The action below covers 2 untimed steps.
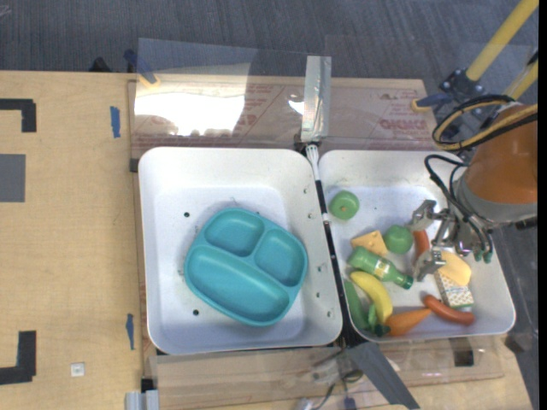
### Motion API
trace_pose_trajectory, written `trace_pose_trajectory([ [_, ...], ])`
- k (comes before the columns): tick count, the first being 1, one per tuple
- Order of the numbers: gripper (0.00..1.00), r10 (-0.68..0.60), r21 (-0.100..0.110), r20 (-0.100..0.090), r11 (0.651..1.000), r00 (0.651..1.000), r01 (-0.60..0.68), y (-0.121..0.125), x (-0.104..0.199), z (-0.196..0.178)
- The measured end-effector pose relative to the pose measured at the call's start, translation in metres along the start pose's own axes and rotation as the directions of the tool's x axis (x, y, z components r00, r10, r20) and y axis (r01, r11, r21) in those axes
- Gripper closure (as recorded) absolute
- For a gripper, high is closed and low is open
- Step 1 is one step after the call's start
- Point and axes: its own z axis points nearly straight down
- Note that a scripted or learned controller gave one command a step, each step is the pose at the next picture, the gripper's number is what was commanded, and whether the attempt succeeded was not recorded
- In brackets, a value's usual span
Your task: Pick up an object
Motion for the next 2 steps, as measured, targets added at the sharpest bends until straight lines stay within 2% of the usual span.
trace_pose_trajectory([
  [1,0.00,0.101,-0.002,0.002,0.995,0.995,-0.101,0.055,-0.065,-0.065],
  [2,0.00,0.134,0.000,-0.001,0.991,0.991,-0.134,0.019,-0.023,0.000],
])
